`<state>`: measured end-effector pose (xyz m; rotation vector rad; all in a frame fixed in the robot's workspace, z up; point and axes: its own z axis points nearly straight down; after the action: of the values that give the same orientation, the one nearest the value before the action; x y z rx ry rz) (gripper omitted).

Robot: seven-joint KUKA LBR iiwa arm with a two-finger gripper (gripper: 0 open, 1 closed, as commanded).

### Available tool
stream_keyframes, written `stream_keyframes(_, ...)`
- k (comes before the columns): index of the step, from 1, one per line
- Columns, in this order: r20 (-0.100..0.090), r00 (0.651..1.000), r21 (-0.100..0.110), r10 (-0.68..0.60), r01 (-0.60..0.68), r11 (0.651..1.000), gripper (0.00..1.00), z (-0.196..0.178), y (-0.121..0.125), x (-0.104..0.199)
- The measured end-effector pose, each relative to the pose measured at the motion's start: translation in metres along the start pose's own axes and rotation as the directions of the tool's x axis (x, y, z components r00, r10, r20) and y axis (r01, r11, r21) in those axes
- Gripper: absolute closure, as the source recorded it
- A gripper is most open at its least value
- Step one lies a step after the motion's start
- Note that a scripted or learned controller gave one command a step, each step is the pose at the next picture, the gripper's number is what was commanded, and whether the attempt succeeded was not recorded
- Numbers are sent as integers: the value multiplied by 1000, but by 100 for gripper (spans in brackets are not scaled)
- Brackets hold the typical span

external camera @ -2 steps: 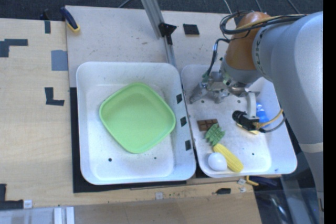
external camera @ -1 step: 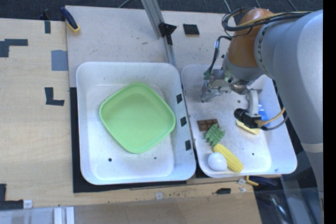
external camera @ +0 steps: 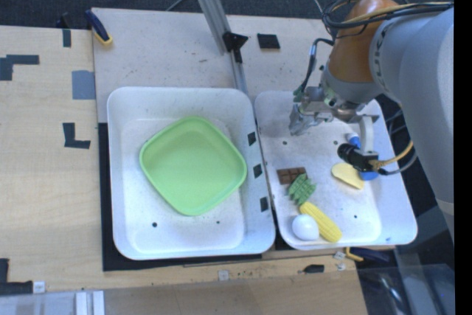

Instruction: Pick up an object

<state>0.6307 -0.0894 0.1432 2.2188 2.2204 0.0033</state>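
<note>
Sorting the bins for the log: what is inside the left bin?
The left bin holds one green plate, lying flat. Whatever might lie under the plate is covered.

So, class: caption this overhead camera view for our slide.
Claw hovers over the right bin near toy food; green plate lies in the left bin.
</note>
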Motion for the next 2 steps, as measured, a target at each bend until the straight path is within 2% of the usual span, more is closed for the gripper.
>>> stream_keyframes(2, 0, 1000, -1, 0, 0, 1000, 100, -115, 1, -2)
